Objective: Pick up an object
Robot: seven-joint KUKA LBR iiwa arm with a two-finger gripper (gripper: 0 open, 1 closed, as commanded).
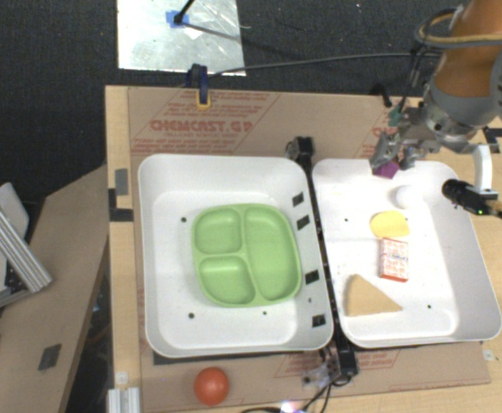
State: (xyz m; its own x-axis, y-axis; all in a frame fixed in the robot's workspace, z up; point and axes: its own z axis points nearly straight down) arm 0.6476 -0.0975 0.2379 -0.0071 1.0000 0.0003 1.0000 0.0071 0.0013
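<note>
Camera view has the gripper up at the far edge of the right bin, pinching a small purple object between its fingers, with the white ball just nearer and the yellow piece beyond that.

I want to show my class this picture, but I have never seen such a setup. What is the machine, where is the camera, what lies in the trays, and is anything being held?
One camera looks down at a slant. The grey and orange robot arm reaches in from the right. Its gripper, over the right bin, has a small purple object between its fingers. That bin holds a yellow round piece, a red and white box, a tan wedge and a small white ball. The left bin holds a green divided tray.
</note>
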